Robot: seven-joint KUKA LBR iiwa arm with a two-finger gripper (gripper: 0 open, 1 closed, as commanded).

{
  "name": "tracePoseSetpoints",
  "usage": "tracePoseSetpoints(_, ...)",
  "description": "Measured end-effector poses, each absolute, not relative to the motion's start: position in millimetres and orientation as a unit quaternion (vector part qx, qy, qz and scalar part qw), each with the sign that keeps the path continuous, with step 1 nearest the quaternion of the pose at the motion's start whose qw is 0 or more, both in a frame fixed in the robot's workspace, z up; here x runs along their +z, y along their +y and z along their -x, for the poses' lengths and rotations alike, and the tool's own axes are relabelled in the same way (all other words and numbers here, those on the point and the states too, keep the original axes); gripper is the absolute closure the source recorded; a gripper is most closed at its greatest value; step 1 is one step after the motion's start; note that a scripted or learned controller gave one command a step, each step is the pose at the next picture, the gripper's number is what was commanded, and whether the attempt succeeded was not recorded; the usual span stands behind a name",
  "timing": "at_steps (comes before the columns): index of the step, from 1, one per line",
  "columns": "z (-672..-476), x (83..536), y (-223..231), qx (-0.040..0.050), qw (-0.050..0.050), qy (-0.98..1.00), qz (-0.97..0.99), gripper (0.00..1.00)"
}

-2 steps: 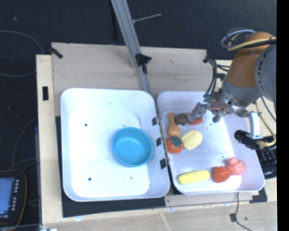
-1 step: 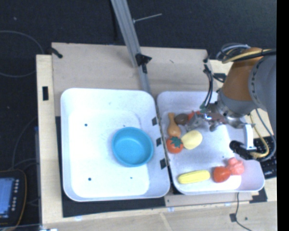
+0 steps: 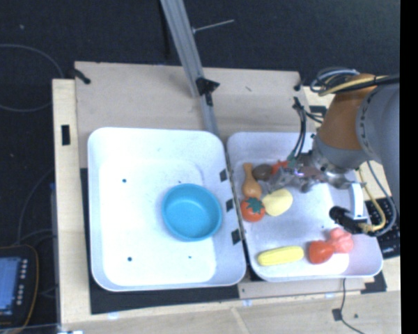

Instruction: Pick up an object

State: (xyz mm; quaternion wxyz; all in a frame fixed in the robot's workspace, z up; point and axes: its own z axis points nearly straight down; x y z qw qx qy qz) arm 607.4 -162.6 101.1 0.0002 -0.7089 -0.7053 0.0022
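Note:
My gripper (image 3: 282, 176) reaches into the right bin (image 3: 296, 148) from the right, low over its upper middle. Just below it lies a pale yellow lemon-shaped object (image 3: 278, 202). A tan pear-like piece (image 3: 249, 180) and a red tomato (image 3: 252, 209) sit to its left, near the bin's left wall. Along the front of the bin lie a yellow banana-shaped piece (image 3: 280, 256), a red object (image 3: 320, 252) and a pink one (image 3: 341, 239).
The left bin (image 3: 125, 158) holds a blue bowl (image 3: 191, 211). A grey metal pole (image 3: 184, 40) slants down from the top to the gap between the bins. Cables and a black fitting (image 3: 348, 218) hang beside the arm at the right bin's right side.

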Motion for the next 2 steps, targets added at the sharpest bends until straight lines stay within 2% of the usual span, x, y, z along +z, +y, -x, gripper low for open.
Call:
tracePoseSetpoints(1,-609.2,114.5,-162.9,-0.0008,-0.002,-0.705,0.71,1.0)
tracePoseSetpoints(2,-603.4,172.0,-156.7,-0.003,-0.002,-0.707,0.707,1.0)
